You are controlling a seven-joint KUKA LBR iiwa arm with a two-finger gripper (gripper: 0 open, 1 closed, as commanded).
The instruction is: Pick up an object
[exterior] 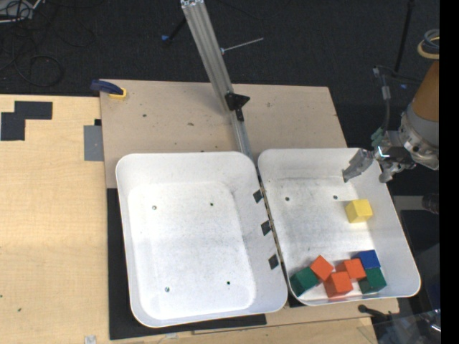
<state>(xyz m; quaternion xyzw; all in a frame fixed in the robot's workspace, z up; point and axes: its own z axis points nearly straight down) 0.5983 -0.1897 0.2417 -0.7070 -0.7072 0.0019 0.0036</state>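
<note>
Camera view showed the yellow block (358, 211) lying alone in the right bin (308, 181); nearer that bin's front corner huddled three orange blocks (338, 272), two green blocks (305, 279) and a blue block (368, 259); the gripper (373, 163) hung over its far right rim, jaws spread, pinching nothing; beside it sat the left bin (188, 235).

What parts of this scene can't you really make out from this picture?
- Arm: cut off by the right edge of the camera view.
- Gripper: too small and blurred to tell how it is set.
- Pile of blocks: they overlap, so the lower ones are partly covered; the exact count is unsure.
- Yellow block: its far sides are hidden.
</note>
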